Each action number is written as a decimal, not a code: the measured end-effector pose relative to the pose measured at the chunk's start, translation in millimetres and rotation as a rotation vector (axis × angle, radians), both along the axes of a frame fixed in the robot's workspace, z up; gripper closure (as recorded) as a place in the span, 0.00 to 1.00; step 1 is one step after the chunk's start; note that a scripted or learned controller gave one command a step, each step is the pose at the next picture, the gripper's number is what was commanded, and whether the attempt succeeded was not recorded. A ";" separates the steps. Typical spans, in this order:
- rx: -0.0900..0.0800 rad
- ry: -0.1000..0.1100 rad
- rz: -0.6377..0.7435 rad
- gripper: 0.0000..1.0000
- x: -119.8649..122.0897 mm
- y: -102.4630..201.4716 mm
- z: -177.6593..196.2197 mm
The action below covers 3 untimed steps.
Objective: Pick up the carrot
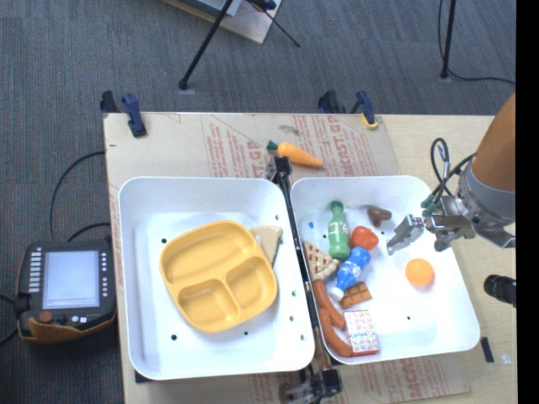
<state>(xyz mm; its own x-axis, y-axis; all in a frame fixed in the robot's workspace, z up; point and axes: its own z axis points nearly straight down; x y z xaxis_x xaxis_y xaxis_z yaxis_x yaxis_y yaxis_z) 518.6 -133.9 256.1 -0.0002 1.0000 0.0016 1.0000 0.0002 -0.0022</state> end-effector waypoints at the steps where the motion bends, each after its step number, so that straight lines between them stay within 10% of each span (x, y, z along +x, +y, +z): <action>1: 0.002 0.006 -0.118 0.00 62.4 -39.2 -66.9; 3: 0.002 -0.002 0.499 0.00 30.1 -76.2 -78.1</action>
<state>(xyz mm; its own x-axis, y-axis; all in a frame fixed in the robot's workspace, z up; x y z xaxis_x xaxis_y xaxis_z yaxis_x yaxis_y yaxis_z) 548.7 -210.2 178.1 -0.4785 0.8781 0.0034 0.8781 0.4785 -0.0001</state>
